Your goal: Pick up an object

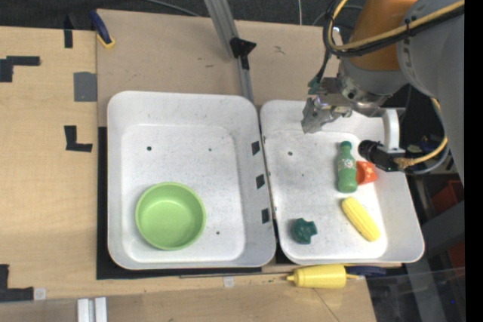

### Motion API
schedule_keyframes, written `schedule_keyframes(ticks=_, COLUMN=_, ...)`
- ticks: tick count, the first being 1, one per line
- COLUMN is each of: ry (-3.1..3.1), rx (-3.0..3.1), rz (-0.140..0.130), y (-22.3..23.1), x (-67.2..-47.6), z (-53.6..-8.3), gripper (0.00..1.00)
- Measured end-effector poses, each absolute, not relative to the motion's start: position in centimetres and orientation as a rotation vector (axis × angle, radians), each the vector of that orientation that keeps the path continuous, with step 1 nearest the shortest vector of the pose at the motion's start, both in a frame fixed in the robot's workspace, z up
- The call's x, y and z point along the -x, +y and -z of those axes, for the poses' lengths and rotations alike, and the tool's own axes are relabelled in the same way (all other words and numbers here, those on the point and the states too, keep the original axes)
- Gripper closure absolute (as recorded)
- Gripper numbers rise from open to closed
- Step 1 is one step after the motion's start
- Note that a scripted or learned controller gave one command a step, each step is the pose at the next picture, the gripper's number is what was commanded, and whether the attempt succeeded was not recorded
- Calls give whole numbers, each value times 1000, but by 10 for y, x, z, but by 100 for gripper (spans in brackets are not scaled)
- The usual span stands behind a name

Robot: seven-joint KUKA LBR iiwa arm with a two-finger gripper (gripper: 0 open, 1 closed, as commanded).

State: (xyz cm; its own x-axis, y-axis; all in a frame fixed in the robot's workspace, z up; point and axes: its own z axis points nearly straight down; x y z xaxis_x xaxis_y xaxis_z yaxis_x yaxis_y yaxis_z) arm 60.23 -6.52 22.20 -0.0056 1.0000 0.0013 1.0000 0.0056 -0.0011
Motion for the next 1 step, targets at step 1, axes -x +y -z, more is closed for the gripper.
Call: schedule_keyframes(ticks=1, ry=-2228, rx=2212, rz=0, y=-9, x=-607, z=-220, gripper=100)
